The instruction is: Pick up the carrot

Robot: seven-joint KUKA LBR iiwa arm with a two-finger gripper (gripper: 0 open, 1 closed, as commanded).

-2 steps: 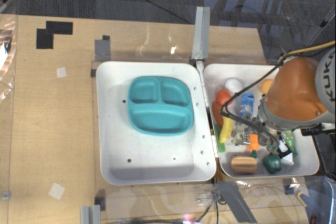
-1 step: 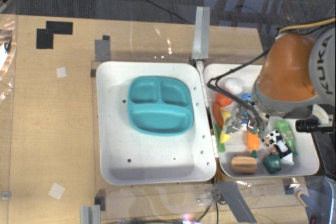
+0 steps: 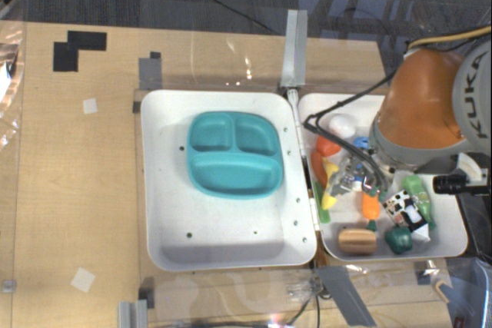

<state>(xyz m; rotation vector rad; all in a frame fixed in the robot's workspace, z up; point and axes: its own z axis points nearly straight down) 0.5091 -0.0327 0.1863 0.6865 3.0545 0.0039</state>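
Note:
The carrot [image 3: 370, 207], a short orange piece with a green end pointing toward the front, lies in the right bin [image 3: 453, 242] near its middle. My gripper [image 3: 355, 181] hangs low over that bin, just above and to the left of the carrot. The bulky orange-banded wrist [image 3: 419, 107] hides the bin's back part. Nothing shows between the metal parts of the gripper, and the carrot rests on the bin floor.
Crowded around the carrot are a long orange and yellow piece [image 3: 320, 177], a red piece [image 3: 328, 145], a tan cylinder [image 3: 357, 240], a dark green item [image 3: 400, 240], a black-and-white toy [image 3: 403, 205] and a light green piece [image 3: 416, 188]. The left bin [image 3: 165, 242] holds a teal divided plate [image 3: 234, 154].

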